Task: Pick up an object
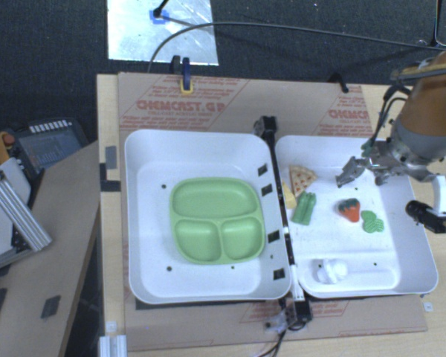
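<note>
The end effector point(354, 171) hangs over the right bin point(409, 274), whether released or clenched impossible to tell. Just below it lies a red-and-orange toy point(348, 209), beside a green leafy piece point(372, 222). Further left sit a green block point(305, 207) and a waffle wedge point(301, 178); a green divided tray point(213, 220) occupies the left bin point(145, 162).

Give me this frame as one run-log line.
phase: approach | gripper: above right white bin, nothing visibly held | nearest: orange-red toy strawberry | left white bin: green divided plate
</note>
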Controlling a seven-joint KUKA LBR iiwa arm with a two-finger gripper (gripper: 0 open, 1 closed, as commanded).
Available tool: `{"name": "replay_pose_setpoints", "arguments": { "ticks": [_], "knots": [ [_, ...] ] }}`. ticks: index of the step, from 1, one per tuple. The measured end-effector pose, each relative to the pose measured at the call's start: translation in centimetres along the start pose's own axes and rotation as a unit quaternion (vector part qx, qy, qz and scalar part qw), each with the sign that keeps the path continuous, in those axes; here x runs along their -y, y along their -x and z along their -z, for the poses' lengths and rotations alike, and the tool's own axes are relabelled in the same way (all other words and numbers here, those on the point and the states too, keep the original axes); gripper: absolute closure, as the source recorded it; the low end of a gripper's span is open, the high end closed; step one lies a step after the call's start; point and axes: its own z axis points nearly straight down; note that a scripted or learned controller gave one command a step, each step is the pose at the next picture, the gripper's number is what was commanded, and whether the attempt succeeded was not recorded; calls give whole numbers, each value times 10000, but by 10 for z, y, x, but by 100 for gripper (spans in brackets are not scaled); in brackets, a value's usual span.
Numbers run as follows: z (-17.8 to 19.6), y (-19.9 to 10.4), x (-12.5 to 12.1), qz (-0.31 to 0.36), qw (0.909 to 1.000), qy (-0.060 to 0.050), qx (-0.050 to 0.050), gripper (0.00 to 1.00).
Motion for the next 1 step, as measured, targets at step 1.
{"name": "replay_pose_setpoints", "arguments": {
  "ticks": [1],
  "knots": [
    [-61,4,3,-20,10000,-5,0,0]
  ]
}}
